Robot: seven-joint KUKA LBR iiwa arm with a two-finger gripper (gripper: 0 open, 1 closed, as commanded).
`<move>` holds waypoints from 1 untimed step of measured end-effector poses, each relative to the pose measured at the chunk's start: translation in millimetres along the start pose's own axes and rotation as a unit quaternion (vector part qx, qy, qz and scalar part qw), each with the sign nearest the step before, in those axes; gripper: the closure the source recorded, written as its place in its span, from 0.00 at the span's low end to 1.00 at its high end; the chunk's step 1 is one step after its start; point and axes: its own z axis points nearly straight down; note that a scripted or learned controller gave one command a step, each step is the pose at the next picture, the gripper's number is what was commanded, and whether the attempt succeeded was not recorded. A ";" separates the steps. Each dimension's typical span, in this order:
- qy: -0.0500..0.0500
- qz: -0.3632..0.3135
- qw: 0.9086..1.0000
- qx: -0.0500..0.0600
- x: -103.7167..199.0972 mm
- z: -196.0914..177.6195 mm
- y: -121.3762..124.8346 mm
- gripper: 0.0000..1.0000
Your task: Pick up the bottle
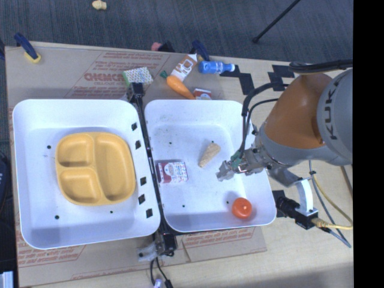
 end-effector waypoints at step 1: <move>0.000 -0.028 1.000 0.001 35.6 32.8 5.5 1.00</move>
